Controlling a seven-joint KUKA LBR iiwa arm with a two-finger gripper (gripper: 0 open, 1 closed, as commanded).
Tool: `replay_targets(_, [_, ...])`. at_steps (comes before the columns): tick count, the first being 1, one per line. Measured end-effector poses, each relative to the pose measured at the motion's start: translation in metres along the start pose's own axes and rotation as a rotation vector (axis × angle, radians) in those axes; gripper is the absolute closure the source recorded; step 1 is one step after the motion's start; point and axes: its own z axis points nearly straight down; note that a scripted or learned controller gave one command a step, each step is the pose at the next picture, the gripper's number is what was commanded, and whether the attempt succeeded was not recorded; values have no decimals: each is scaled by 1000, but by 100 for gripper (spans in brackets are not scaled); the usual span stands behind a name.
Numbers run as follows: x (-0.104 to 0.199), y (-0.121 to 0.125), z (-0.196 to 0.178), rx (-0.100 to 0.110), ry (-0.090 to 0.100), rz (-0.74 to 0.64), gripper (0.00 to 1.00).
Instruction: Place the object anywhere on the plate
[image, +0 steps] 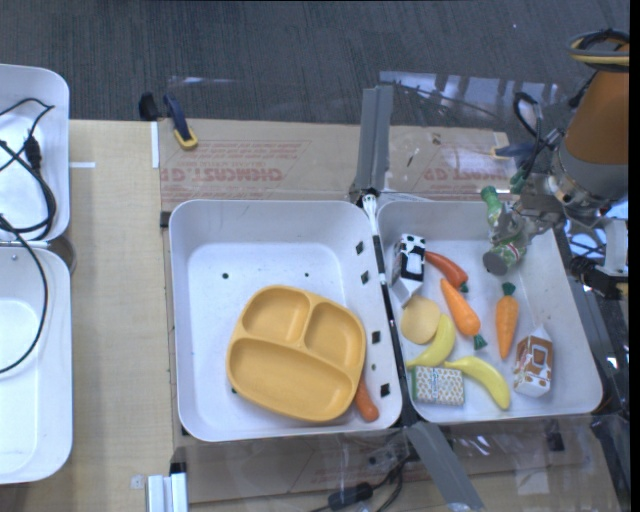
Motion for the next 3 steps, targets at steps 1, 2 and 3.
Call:
replay_targets(1, [52, -27, 5, 1, 1, -110, 100])
replay_targets(2, [96, -95, -43, 0, 1, -360, 100])
replay_targets(3, [139, -109, -61, -1, 1, -465, 100])
